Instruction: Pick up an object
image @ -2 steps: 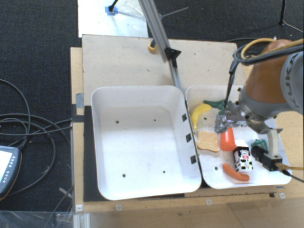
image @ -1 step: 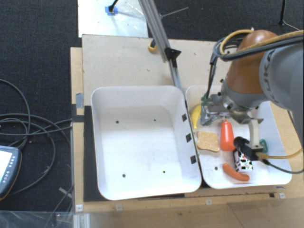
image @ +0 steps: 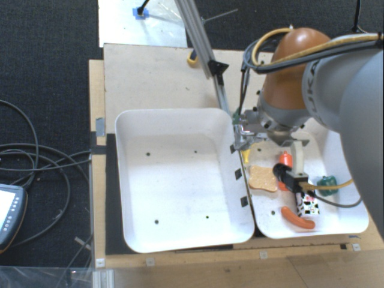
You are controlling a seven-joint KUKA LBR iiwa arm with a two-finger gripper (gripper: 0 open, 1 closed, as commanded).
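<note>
Tan flat piece (image: 263, 179): cut like a slice of bread, pale brown with a darker edge; flat on the floor of the right bin (image: 343, 213), close to its left wall, just right of frame centre.
Orange long piece (image: 298, 219): sausage-shaped, glossy orange-red with rounded ends; lying almost level near the bin's lower rim, at lower right.
Red-orange piece (image: 285, 159): small and bright, above and to the right of the tan flat piece; lower part covered by robot hardware, outline unclear.
Teal piece (image: 327, 185): small, dark blue-green, at the right of the bin beside the arm's edge; shape too small to make out.
Patterned piece (image: 309, 206): black-and-white speckled, just above the orange long piece, touching or nearly so; kind not clear.
Arm (image: 351, 83): grey and bulky, entering from the right edge and cut off there, with an orange-brown dome above the wrist; covers the upper right part of the right bin.
Jaws: under the wrist, over the upper left part of the right bin; hidden by the wrist, so apart or together cannot be told.
Left bin (image: 174, 117): white and shallow, centre of frame, with a few dark dots on its floor.
Tabletop (image: 150, 77): pale board under both bins, bare at upper centre.
Grey pole (image: 198, 35): slanting from the top edge down to the seam between the bins; top cut off.
</note>
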